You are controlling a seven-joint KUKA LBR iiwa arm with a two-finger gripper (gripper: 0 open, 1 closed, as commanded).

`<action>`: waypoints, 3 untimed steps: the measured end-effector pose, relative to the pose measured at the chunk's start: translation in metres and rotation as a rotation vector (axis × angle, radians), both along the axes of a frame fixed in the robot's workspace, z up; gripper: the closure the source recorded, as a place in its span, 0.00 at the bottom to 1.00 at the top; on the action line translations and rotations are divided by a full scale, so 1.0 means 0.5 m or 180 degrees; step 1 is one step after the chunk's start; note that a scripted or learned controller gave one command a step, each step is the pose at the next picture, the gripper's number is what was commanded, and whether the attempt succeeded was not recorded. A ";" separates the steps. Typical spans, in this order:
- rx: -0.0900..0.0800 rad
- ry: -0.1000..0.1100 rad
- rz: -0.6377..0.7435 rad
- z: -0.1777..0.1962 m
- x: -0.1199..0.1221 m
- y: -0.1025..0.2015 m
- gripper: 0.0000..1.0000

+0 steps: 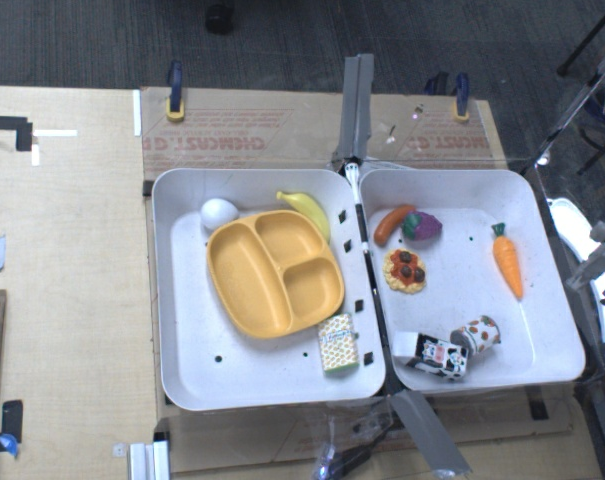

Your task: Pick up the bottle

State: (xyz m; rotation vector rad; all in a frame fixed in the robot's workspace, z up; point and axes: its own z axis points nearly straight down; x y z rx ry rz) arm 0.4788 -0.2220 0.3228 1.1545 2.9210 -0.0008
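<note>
Light wooden worktop (62, 268) carrying two shallow white bins; the left bin (177, 308) holds a yellow divided plastic plate (274, 273) partly hiding a yellow banana (307, 208); in the right bin (462, 278), near its front wall, a small patterned bottle (479, 333) lies tipped beside a black-and-white carton (442, 355), label too small to read

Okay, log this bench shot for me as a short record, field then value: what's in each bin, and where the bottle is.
left bin: yellow divided plate, white egg, banana behind the plate, small carton near the front edge
right bin: carrot, hot dog, purple toy, small pizza, cow-print carton, bottle
bottle position: front of the right bin, lying on its side beside the cow-print carton
bottle status: not yet picked up
</note>
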 end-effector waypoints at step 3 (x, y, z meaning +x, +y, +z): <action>-0.0005 0.0000 -0.1476 0.198 0.000 0.078 1.00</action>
